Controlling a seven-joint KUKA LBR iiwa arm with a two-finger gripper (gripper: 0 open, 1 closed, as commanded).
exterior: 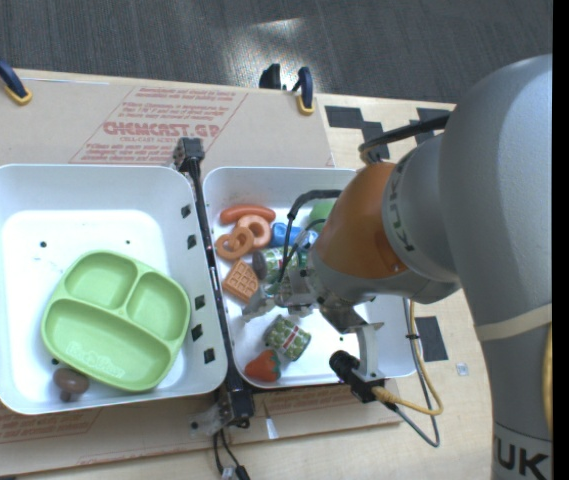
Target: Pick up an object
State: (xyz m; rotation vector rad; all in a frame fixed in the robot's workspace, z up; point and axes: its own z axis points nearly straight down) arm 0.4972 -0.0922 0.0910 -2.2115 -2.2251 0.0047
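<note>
The right bin [264, 179] holds several toy foods: an orange sausage [247, 213], a pretzel [242, 238], a waffle square [241, 282], a blue piece [282, 234], a green can-like piece [269, 263], a green patterned packet [288, 337] and a red strawberry-like piece [262, 367]. My gripper [284, 294] is low in this bin, in the middle of the pile, just right of the waffle and above the patterned packet. The orange band and grey wrist hide the bin's right half. I see nothing lifted clear of the bin.
The left bin [24, 183] holds a light green divided plate [114, 318] and a small brown object [70, 381] at its front left corner. Both bins sit on a cardboard sheet [164, 123] held by clamps [305, 90]. A black divider bracket [204, 268] runs between the bins.
</note>
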